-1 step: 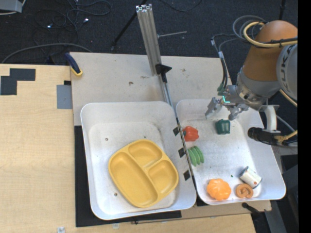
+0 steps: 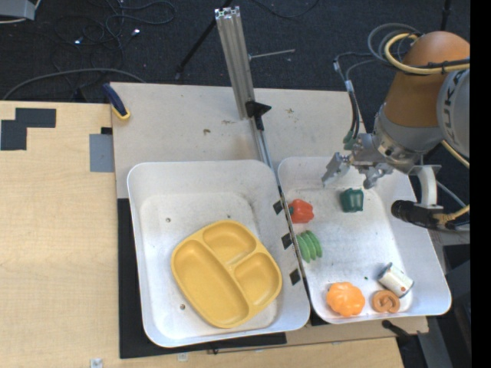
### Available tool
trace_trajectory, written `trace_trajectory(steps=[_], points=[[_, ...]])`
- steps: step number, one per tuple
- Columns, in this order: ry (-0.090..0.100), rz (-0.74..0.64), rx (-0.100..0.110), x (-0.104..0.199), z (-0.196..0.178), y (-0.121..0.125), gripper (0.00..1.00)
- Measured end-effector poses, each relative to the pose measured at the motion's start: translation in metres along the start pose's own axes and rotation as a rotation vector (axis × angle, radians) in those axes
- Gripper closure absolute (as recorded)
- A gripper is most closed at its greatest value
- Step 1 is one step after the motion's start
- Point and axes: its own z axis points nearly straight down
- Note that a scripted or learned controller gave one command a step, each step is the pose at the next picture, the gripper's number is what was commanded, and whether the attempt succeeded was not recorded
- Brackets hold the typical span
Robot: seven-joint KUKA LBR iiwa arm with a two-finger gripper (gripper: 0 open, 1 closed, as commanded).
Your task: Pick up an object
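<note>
My gripper (image 2: 353, 173) hangs over the far part of the right bin (image 2: 422, 274), open, its two grey fingers spread wide with nothing between them. Just below it in the view a small dark green object (image 2: 351, 200) lies on the bin floor, apart from the fingers. A red and orange object (image 2: 301, 211) and a light green ribbed object (image 2: 308, 245) sit along the bin's left wall. At the near end lie an orange ball-shaped object (image 2: 345, 298), a brown ring (image 2: 386, 302) and a small white cylinder (image 2: 395, 280).
The left bin (image 2: 153, 205) holds a yellow divided plate (image 2: 226, 271). A metal post (image 2: 238, 64) rises behind the bins, near the wall between them. A wooden panel (image 2: 54, 236) lies to the left of the bins.
</note>
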Motion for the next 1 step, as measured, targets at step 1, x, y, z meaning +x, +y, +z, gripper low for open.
trace_trajectory(steps=[1], points=[[0.001,-0.001,0.006,0.0041,0.0448,0.0030,0.00]])
